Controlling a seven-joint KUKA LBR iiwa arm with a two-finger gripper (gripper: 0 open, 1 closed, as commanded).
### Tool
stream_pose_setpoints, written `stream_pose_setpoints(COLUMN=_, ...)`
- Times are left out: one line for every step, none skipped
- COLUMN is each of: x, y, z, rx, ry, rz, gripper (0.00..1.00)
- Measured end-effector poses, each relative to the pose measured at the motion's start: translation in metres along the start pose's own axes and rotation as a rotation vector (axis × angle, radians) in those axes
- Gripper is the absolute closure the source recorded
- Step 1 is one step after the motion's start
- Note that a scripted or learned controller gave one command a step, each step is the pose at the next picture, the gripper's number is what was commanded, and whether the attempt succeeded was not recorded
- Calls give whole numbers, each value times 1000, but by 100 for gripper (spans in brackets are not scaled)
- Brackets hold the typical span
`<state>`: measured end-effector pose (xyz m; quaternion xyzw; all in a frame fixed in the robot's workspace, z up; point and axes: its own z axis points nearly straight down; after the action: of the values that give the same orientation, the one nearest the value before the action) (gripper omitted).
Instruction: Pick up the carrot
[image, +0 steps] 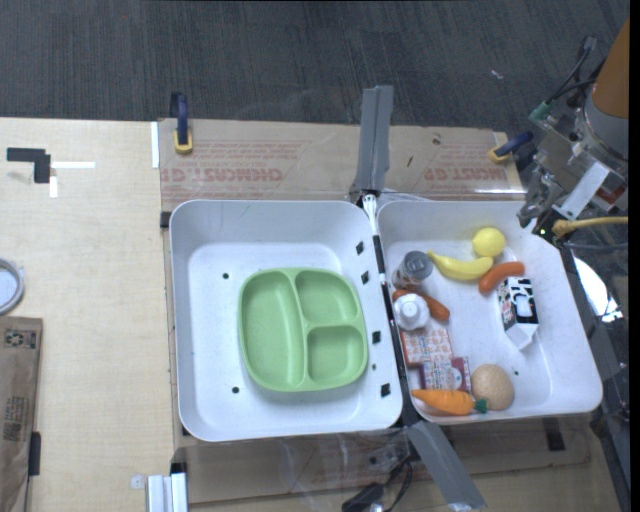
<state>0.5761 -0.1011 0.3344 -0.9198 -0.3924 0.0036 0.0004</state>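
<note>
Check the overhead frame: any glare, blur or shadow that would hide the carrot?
Camera view: the carrot is sharp and evenly lit at the right bin's near edge, beside the potato; soft shadows only; mild glare on the bin walls; the arm at top right is cropped and slightly soft.

Carrot hemmed in at the right bin's near wall

The carrot (443, 401) has open air above; a tan ball (492, 387) touches its right end, a printed packet (432, 358) crowds behind, the bin rim (500, 413) in front

Orange carrot (443, 401), green tip, lying flat at right bin's near edge.
</note>
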Motion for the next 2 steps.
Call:
stream_pose_setpoints(x=13, y=15, z=23, rx=2, ry=0, rz=-286, gripper=100)
stream_pose_setpoints(x=53, y=5, z=-81, rx=0, ry=0, rz=-101, gripper=100)
